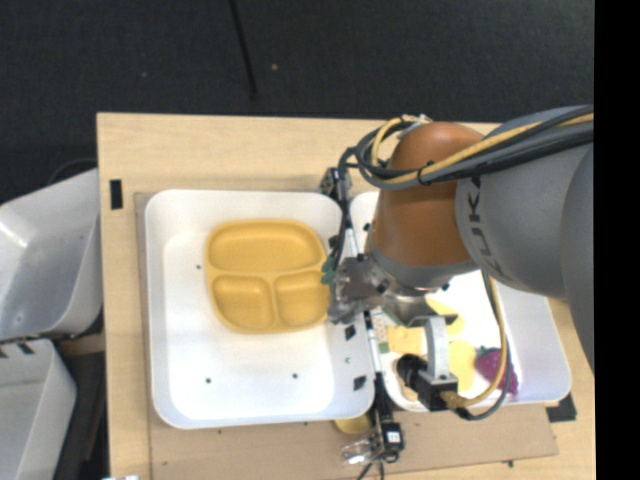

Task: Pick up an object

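While the gripper point(345, 293) is hovering mid-frame by the right rim of the yellow tray point(262, 273) in the bin at frame left point(180, 368), we're reckoning it's probably lining up a grab. We're struggling to tell whether it's spread or clamped; next it's needing a firm pinch and lift.

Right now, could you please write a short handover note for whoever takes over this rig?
End effector: low at the wall between the two bins, beside the right edge of the yellow divided tray. The view does not show a grasp.
Things: the tray lies flat in the left bin. In the right bin, a purple item and a yellow piece show below the arm, which hides the rest.
Done: no object seen lifted.
Left: close on one object and raise it clear.
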`<state>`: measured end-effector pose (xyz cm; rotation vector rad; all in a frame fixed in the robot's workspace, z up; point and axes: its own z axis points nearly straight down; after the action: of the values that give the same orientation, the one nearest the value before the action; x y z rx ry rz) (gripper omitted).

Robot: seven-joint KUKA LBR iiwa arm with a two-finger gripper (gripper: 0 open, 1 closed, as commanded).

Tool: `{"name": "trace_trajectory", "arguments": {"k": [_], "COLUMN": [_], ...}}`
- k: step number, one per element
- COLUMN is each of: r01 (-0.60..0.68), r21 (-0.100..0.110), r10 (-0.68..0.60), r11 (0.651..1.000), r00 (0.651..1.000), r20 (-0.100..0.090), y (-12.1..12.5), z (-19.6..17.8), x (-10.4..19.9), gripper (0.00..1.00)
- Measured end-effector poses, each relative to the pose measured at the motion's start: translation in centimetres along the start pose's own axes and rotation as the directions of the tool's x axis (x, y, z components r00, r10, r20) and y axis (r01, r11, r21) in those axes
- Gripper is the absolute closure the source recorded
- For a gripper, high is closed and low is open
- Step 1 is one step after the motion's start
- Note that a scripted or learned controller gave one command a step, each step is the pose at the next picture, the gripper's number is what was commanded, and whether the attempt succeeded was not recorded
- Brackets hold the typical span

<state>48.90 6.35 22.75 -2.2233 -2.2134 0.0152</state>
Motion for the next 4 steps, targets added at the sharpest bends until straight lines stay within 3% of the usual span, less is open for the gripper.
{"name": "trace_trajectory", "arguments": {"k": [1, 2, 3, 4], "r01": [0.008, 0.007, 0.006, 0.017], "r21": [-0.02, -0.01, 0.006, -0.009], "r10": [-0.008, -0.008, -0.006, -0.017], "r11": [1.0, 1.0, 1.0, 1.0], "r00": [1.0, 1.0, 1.0, 1.0], "r20": [-0.004, -0.002, 0.0, -0.006], "y": [0.1, 2.3, -0.2, -0.1], "z": [-12.8, -13.6, -1.1, -3.9], "x": [0.3, 3.6, 4.8, 14.8], "gripper": [1.0, 1.0, 1.0, 1.0]}}
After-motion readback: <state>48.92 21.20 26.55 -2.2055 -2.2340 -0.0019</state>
